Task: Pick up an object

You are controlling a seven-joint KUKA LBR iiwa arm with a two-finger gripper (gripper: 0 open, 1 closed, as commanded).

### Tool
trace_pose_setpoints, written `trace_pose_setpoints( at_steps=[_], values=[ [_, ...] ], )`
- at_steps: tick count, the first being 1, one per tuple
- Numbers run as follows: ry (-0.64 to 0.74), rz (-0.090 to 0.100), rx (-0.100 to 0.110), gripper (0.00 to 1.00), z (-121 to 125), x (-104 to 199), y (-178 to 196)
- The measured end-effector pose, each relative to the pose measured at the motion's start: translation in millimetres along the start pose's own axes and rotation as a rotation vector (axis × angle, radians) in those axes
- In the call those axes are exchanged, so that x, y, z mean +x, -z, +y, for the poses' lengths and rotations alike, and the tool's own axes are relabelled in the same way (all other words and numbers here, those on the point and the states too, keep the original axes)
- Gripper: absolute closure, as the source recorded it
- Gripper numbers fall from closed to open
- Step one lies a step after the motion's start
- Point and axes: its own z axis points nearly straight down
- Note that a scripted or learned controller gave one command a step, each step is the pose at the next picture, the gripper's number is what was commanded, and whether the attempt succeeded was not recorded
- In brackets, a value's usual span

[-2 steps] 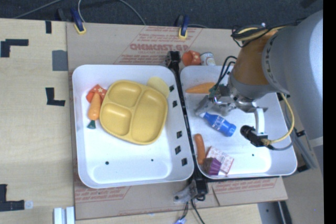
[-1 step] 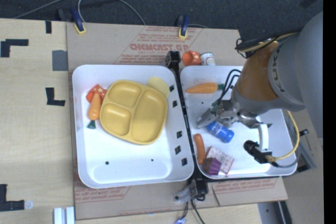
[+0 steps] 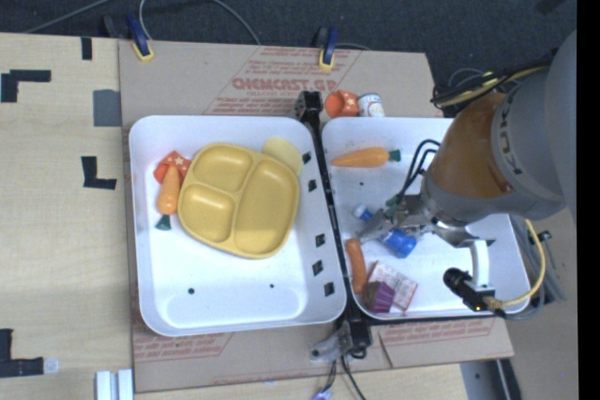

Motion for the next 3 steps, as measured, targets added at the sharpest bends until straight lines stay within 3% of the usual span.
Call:
trace_pose_setpoints(
  at_steps=[1,2,3],
  values=[
    [0.0,-0.001,-0.001,0.0,-27.0,1.6,0.2],
    [-0.001,0.0,0.0,1.0,-26.7,1.4,10.1],
    [0.002,0.003,0.007,1.0,21.7,67.8,97.8]
  ],
)
